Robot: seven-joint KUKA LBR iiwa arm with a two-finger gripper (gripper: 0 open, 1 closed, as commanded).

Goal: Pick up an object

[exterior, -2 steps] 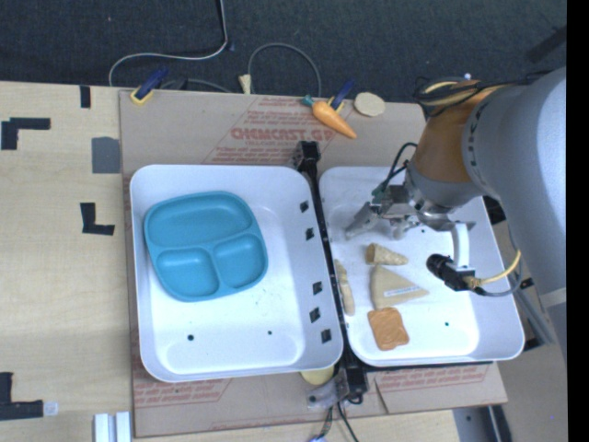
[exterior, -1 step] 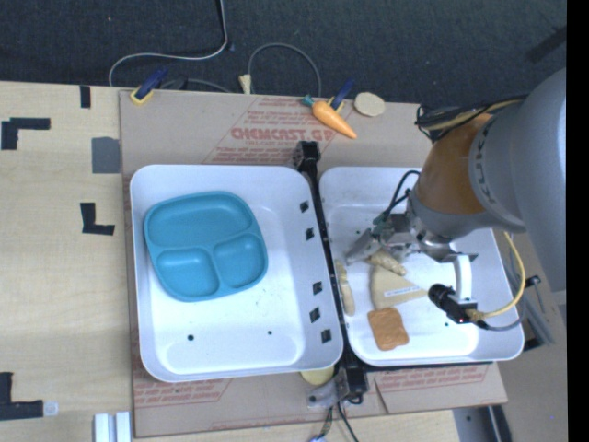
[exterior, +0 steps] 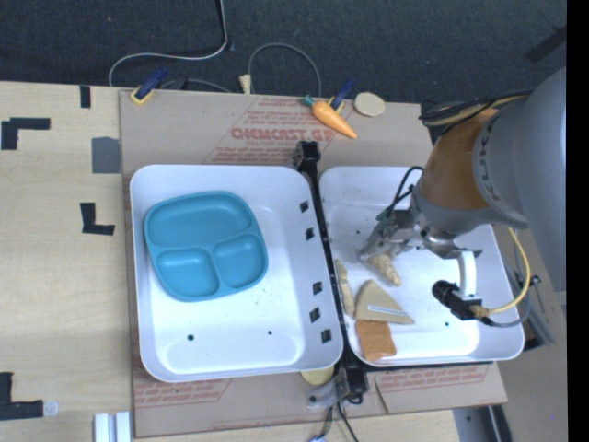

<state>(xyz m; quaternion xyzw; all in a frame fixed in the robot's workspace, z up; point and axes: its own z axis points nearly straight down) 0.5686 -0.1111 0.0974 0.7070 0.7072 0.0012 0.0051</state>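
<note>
Cardboard covers the counter (exterior: pixel 55 247) under two white bins. In the right bin (exterior: pixel 492 343) a small pale food piece (exterior: pixel 386 266) lies directly at the claw (exterior: pixel 379 244); whether the claw is spread or pinching it, I cannot tell. Near it lie a tan wedge (exterior: pixel 379 303) and a brown slice (exterior: pixel 375 339). The left bin (exterior: pixel 221 348) holds a blue divided plate (exterior: pixel 204 244).

Two white bins sit on tan cardboard (exterior: pixel 267 136) printed with red lettering. The left bin (exterior: pixel 147 339) carries a turquoise sectioned plate (exterior: pixel 204 245) and a few small black dots on its floor. In the right bin (exterior: pixel 502 343), pale cream and tan food pieces (exterior: pixel 379 302) lie at about six o'clock, one toast-brown (exterior: pixel 375 339). An orange carrot (exterior: pixel 333 120) with a green tip lies at twelve o'clock. The arm (exterior: pixel 497 168) is grey with an orange band. The bench (exterior: pixel 55 247) is pale wood with black marks.
</note>
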